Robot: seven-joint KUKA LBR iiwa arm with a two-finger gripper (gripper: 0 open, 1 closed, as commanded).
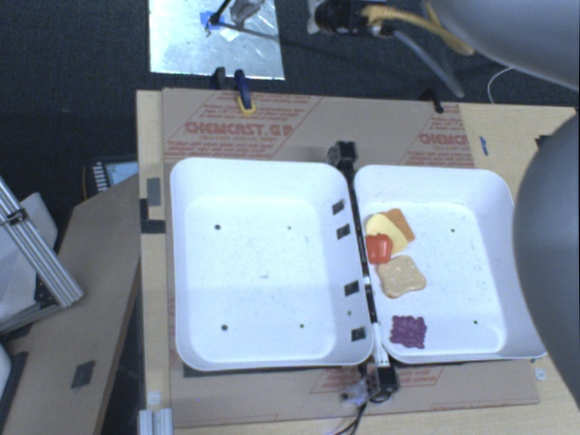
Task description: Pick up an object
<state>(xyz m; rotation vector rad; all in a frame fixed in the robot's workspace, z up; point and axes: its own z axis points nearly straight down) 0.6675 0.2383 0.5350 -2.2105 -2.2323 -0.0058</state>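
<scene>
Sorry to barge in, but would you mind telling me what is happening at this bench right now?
A grey robot arm reaching in from the right is meant to pick up an object, but nothing is being handled yet. Four small items lie untouched along the left side of the right white bin: a yellow-orange piece, a red block, a tan bread-like slice and a purple bunch. The left white bin sits beside it.

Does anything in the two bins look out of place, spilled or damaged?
Nothing looks spilled or broken. The four items, a red piece, an orange piece, a tan slice and a purple cluster, all crowd the right bin's left side, near the divider.
</scene>
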